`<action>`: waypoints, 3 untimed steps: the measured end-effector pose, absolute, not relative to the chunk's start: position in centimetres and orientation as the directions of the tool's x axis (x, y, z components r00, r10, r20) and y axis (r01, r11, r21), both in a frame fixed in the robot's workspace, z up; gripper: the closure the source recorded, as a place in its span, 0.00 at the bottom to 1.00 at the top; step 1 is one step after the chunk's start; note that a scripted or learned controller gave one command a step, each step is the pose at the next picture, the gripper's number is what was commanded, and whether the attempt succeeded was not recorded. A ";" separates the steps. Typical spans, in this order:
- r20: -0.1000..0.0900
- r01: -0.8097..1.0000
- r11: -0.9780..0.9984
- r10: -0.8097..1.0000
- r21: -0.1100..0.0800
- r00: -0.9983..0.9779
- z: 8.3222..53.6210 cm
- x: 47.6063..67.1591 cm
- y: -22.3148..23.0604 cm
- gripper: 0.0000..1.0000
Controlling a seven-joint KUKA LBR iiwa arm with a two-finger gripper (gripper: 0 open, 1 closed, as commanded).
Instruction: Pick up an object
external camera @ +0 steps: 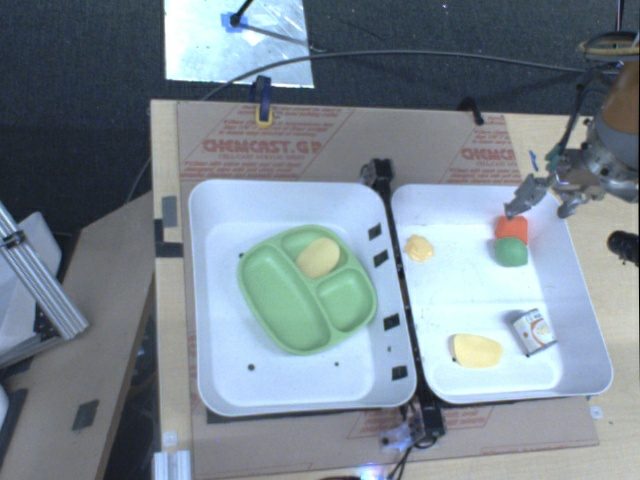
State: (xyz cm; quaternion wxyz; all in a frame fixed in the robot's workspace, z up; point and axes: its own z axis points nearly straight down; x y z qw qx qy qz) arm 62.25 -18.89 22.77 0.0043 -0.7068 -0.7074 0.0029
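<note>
My gripper hangs over the far right corner of the right bin, its two fingers spread open with nothing between them. Just below its left finger lies an orange-red piece, touching a green round piece. A small pale yellow lump sits at the bin's left side. Near the front lie a yellow oblong piece and a small white carton. In the left bin a green divided plate holds a yellow round piece.
A black divider strip runs between the two bins. Cardboard lies under them. A metal frame stands at the left edge. A cable crosses the dark floor behind the bench.
</note>
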 end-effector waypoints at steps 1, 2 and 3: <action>0.000 1.000 0.004 1.000 0.002 -0.004 23.5 62.5 -18.8 0.00; 0.000 1.000 0.004 1.000 -0.001 -0.004 19.3 62.6 -18.5 0.00; 0.000 1.000 0.002 1.000 -0.003 -0.002 13.4 61.9 -18.5 0.00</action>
